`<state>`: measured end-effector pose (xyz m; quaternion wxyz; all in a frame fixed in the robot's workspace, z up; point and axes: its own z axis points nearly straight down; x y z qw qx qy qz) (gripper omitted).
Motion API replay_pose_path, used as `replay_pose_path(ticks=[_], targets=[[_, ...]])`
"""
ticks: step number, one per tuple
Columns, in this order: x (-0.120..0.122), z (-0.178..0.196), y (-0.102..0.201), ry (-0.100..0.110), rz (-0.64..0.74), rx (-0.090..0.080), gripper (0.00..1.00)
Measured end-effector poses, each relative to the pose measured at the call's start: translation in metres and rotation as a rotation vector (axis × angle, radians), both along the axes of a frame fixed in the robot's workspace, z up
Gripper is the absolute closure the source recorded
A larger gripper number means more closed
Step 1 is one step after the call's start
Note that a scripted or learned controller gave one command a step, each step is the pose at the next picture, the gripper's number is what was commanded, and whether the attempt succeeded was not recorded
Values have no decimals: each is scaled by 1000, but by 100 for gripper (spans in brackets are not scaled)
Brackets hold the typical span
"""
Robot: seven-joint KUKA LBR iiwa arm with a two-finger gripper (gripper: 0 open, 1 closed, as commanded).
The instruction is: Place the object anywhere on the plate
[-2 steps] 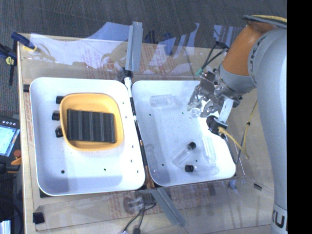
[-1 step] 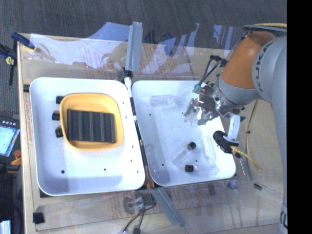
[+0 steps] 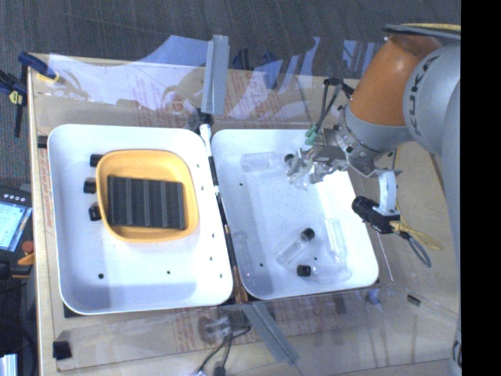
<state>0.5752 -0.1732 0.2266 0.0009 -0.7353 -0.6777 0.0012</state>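
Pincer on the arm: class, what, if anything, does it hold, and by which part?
It cannot be told. The pincer is over the right bin's far end, beside a clear vial, too blurred to settle any hold.

The arm (image 3: 438,92) bends in from the right, wrist angled leftward, end effector (image 3: 304,168) held low.

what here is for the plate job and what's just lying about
Job: yellow plate in the left bin; clear vials in the right bin, probably the objects; end effector over that bin.
Lying about: dark ribbed tray on the plate; small black bits beside its left rim.
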Motion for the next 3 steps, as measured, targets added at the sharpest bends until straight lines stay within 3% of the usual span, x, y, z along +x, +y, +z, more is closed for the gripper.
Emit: replay_pose_path(ticks=[1, 2, 3], targets=[[-2, -30, 35, 2, 338, 2, 100], [4, 2, 122, -1, 462, 1, 100], [31, -19, 161, -1, 552, 1, 100]])
